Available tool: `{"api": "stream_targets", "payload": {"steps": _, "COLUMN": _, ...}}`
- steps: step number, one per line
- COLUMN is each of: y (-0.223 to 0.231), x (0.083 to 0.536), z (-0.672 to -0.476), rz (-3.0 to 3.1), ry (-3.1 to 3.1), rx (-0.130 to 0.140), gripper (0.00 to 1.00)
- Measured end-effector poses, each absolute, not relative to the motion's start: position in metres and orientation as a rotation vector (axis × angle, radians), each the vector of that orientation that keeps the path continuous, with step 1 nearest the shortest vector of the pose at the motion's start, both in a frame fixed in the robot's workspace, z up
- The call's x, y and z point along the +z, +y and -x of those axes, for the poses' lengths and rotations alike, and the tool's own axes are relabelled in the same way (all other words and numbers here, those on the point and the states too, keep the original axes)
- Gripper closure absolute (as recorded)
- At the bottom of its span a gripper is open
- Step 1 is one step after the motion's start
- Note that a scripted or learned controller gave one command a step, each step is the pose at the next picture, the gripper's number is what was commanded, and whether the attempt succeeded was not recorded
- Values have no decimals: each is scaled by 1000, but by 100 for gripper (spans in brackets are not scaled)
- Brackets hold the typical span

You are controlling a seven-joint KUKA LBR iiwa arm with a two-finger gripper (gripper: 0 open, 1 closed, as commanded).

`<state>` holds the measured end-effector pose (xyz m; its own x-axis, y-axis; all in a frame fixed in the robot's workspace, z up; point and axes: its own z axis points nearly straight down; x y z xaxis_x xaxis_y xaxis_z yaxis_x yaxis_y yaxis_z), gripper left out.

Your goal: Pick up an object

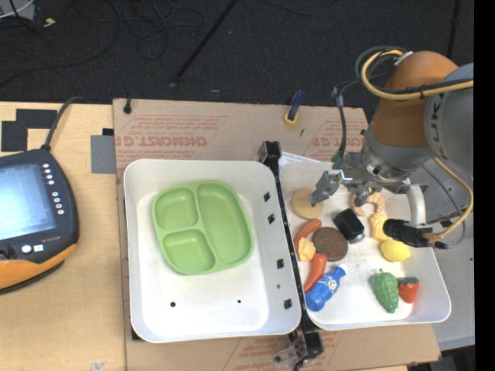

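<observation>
Arm: parked over the far edge of the right bin, so the approach step is what's in hand; nothing lifted yet, as far as can be judged.
Left bin: taken up by a green divided plate near the middle, not needed here.
Gripper: hung low near the right bin's far left corner, jaws seen spread apart, nothing between them.
Next move: probably a drop straight down and a squeeze, with the tan disc just below as the likeliest target.
Tan disc: flat, round, pale, laid near the right bin's left wall, far end.
Neighbours: brown round cookie, black block, blue bottle, all packed close, so a clean grab could be tricky.
</observation>
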<state>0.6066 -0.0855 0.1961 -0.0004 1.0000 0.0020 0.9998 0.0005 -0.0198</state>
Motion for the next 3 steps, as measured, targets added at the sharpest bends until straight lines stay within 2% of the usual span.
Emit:
{"api": "stream_targets", "payload": {"steps": 1, "y": -85, "x": 203, "z": -609, "rz": 2214, "ry": -2219, "rx": 8, "gripper": 0}}
{"api": "stream_targets", "payload": {"steps": 2, "y": -88, "x": 154, "z": -605, "rz": 2212, "ry": -2216, "rx": 13, "gripper": 0}}
{"api": "stream_targets", "payload": {"steps": 3, "y": -94, "x": 108, "z": -602, "rz": 2217, "ry": -2221, "rx": 3, "gripper": 0}}
